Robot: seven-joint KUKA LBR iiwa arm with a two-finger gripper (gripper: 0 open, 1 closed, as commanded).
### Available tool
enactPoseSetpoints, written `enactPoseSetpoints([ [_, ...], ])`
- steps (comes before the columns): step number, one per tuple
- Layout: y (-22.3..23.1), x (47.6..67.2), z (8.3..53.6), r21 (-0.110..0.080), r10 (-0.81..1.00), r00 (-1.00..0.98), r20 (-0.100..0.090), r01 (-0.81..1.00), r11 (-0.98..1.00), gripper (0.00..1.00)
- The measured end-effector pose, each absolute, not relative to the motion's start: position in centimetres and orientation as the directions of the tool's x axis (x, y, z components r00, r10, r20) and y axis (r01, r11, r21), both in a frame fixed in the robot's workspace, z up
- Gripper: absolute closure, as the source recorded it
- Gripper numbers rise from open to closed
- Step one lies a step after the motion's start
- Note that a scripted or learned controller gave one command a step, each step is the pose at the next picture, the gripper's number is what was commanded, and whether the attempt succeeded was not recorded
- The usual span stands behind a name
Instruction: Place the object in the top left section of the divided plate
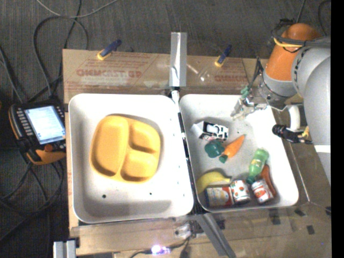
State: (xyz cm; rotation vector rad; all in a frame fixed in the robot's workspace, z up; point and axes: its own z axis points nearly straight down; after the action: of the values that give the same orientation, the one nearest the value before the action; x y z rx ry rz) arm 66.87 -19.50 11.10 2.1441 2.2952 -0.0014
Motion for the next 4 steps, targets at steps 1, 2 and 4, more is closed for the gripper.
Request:
enactPoseSetpoints([
  [1,-20.3,67.0,30.8,0.001,0.975,-0.224,-0.002,0.975,0.224,1.0],
  [2,-18.8,63.5,21.2,-0.003,0.985,0.171,-0.001,0.985,-0.171,1.0],
  [4,-7.2,57.9,25.9,-0.001,0.997,-0.081,0.0,0.997,0.081,1.0],
])
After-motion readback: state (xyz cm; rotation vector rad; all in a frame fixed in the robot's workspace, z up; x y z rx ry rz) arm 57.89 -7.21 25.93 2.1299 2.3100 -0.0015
